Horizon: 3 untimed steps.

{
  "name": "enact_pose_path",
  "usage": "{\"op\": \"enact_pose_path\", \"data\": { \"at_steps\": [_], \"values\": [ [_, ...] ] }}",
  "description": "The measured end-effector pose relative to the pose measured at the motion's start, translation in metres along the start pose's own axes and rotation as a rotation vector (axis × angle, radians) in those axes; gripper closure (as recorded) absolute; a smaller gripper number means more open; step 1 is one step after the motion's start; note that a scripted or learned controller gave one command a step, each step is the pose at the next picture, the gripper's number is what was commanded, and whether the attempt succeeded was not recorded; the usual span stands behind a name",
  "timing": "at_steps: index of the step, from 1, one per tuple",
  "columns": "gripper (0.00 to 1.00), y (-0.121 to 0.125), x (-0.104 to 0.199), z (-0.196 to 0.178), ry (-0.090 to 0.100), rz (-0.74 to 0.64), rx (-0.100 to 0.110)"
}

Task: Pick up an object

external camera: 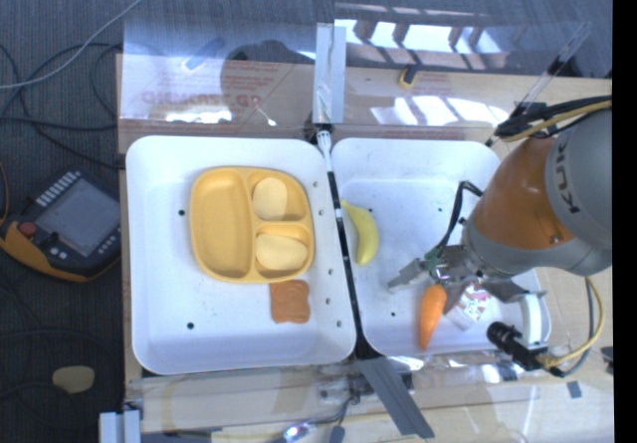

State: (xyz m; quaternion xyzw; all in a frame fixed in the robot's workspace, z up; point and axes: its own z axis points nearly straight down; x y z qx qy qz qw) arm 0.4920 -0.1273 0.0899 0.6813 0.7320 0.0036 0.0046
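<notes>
One claw (435, 275) just above carrot (431, 315), right bin (398, 182)

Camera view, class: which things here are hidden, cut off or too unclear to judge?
- Gripper: the arm's own body covers it from above, so the finger state is unclear.
- Carrot: its top end sits under the gripper, so contact is unclear.
- White packet: partly under the arm, markings too small.
</notes>
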Motion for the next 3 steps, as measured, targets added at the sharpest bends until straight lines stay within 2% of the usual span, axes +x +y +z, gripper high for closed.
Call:
{"op": "enact_pose_path", "data": {
  "at_steps": [1, 2, 3],
  "values": [
    [0.00, -0.001, 0.027, -0.001, -0.005, -0.001, -0.005],
    [1.00, 0.002, 0.029, -0.012, -0.002, -0.003, -0.011],
    [1.00, -0.001, 0.084, -0.107, 0.000, 0.092, 0.016]
  ]
}}
